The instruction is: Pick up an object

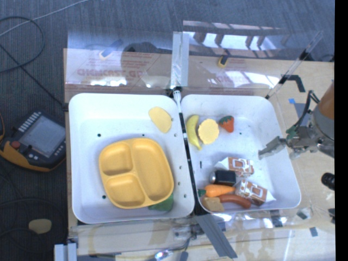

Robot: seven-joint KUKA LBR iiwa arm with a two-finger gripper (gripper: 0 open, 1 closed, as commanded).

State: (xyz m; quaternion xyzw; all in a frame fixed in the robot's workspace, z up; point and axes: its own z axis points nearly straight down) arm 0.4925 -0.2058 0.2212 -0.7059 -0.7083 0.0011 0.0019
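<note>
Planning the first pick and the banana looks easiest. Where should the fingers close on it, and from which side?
Probably across the banana's middle, from straight above. It lies flat, running lengthwise along the right bin's left wall, with a round yellow piece against its right side, so the fingers have little room on either flank.

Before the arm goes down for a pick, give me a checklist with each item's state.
1. Gripper over the right bin: ok, it sits at the bin's right side.
2. Gripper above a target: not ok, bare bin floor lies under it; the packets are to its left.
3. Finger state: cannot tell.
4. Targets free to grasp: not ok in front, where carrot, sausage and black box crowd together; ok for the strawberry, which lies apart.
5. Left bin: ok, the yellow plate lies flat, away from the arm.
</note>
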